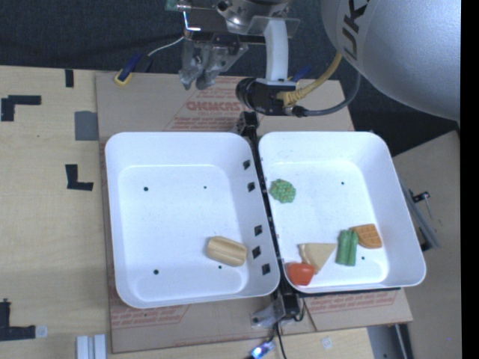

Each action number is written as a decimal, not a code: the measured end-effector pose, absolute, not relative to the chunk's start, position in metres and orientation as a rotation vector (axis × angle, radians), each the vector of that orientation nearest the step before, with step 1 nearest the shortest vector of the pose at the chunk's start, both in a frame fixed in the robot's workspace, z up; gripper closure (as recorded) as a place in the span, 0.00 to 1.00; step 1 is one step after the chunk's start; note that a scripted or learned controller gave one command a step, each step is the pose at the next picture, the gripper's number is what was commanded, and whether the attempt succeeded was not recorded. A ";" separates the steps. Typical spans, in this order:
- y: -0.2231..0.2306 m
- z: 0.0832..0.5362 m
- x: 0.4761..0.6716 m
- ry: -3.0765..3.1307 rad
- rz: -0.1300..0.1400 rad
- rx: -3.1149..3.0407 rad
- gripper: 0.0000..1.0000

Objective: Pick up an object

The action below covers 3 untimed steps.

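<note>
My gripper (197, 73) hangs high above the far edge of the left bin (131, 155), over the cardboard, with nothing between its fingers. A tan bread roll (226, 250) lies near the front right of the left bin. In the right bin (374, 155) sit a green broccoli piece (282, 191), a cream wedge (317, 255), a red tomato-like piece (300, 274), a green stick (346, 247) and an orange waffle-like piece (368, 235).
The arm's large grey body (397, 36) fills the upper right, with a yellow cable (314, 88) near the bins' far joint. A cardboard sheet (150, 103) lies under both bins. Black clips (259, 230) run along the divide between bins.
</note>
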<state>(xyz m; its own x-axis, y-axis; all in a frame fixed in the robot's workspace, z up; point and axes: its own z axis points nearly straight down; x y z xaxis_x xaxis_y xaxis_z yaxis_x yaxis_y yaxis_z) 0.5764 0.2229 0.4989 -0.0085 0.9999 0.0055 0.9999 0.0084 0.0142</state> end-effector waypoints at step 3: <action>0.053 0.427 0.563 2.231 -0.016 2.224 1.00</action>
